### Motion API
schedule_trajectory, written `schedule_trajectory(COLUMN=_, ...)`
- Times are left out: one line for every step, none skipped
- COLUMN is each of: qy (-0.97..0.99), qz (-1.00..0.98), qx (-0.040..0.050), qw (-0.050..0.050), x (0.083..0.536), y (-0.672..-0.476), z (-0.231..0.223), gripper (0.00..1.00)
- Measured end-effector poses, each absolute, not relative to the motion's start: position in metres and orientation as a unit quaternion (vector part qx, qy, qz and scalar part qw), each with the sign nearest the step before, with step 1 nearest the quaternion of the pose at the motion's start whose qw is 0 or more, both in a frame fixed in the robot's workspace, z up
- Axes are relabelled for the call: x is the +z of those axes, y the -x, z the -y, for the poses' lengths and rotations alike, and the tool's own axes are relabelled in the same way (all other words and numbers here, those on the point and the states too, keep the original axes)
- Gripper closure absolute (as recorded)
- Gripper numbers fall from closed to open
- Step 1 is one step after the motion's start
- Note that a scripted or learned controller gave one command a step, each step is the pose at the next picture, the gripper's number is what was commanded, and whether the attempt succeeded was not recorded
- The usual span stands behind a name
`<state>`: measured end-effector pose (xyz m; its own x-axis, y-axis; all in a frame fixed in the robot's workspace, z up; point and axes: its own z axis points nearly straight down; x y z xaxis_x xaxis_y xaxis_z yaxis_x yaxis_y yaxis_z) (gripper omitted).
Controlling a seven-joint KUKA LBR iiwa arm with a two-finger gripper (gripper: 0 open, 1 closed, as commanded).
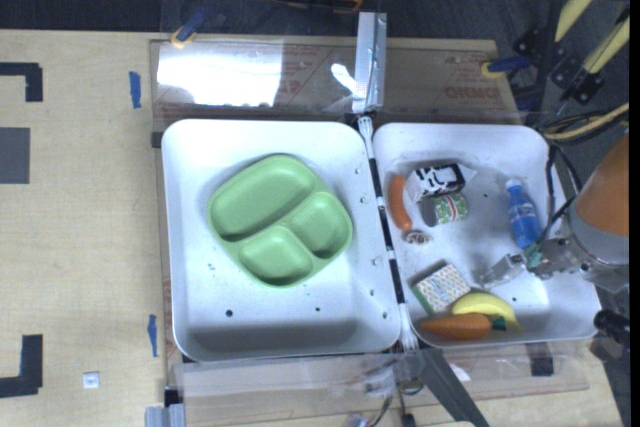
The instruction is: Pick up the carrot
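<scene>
The carrot [455,326] is orange with a small green end. It lies flat along the near wall of the right bin [530,143], just under a yellow banana [484,305] that touches it. My gripper [503,268] hangs low over the right part of that bin, up and to the right of the carrot and apart from it. Nothing shows held in it. The grey arm with its orange band [610,198] comes in from the right edge.
The right bin also holds an orange-red sausage [400,201], a small can [446,208], a black-and-white object [440,177], a blue bottle [521,213] and a checkered packet [441,286]. A green divided plate [281,217] lies in the left bin [190,155].
</scene>
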<state>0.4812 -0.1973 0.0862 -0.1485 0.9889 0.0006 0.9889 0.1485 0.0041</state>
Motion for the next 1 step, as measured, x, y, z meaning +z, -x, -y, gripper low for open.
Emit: schedule_trajectory(qy=-0.653, qz=-0.757, qx=0.0021, qw=0.004, x=0.0965, y=-0.4823, z=0.1982, gripper=1.0)
